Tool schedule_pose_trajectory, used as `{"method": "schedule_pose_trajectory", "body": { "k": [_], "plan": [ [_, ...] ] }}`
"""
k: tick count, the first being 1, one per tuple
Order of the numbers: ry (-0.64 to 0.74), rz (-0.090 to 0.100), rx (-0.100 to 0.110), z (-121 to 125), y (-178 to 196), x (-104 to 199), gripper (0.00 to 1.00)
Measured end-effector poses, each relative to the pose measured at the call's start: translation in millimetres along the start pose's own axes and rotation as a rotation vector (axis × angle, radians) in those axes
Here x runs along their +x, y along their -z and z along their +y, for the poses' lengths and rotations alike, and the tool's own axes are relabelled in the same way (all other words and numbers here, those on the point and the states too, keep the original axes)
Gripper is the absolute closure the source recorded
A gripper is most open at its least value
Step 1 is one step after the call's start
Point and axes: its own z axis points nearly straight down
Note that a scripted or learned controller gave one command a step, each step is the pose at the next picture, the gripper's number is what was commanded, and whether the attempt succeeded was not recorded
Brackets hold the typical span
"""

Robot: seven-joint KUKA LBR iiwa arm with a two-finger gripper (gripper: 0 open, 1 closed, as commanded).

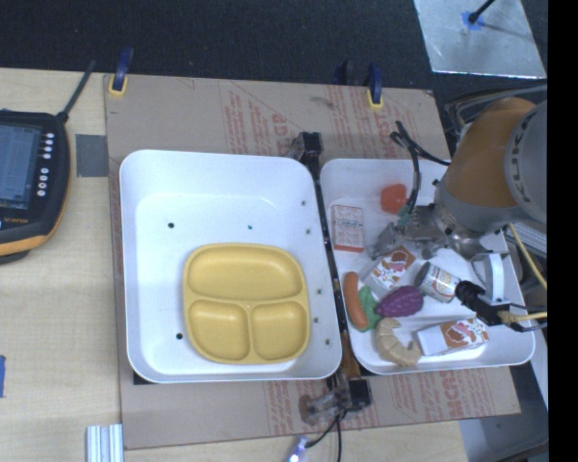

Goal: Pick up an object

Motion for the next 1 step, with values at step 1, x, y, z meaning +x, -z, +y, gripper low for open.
{"method": "schedule_pose_trajectory", "body": {
  "k": [1],
  "plan": [
    [-0.002,0.001,-0.003,52.5,0.8,-9.4,0.00]
  ]
}}
